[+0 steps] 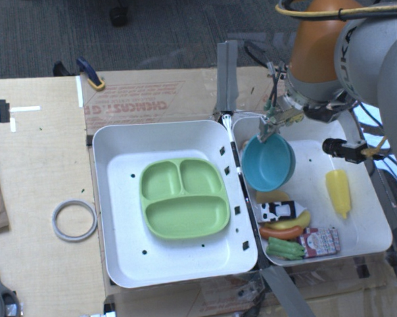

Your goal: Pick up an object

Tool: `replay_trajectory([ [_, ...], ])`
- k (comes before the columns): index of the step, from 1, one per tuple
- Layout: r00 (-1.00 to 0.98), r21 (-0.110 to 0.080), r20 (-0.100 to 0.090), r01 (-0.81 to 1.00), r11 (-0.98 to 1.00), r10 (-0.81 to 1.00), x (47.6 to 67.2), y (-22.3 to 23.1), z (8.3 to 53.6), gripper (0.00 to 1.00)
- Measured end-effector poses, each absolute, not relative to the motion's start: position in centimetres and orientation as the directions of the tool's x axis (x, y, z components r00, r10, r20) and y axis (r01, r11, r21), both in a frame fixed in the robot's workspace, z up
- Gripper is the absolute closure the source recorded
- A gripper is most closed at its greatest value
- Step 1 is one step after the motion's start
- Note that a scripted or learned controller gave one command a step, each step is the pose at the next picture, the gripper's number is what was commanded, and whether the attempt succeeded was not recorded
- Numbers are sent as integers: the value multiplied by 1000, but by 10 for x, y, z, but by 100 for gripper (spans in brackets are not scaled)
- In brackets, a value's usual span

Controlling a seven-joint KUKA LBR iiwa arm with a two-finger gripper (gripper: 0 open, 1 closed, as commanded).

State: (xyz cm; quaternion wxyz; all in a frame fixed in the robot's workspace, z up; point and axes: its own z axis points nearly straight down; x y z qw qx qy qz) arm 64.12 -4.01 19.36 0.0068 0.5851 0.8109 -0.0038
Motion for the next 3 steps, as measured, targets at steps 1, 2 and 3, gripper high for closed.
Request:
replay_trajectory([
  [1,-159,4,-6,987,159,987,594,-42,264,100],
  [2,-148,0,-23,989,148,989,552,-73,193,100],
  [3,-209,1,-19,978,209,978,572,-80,194,100],
])
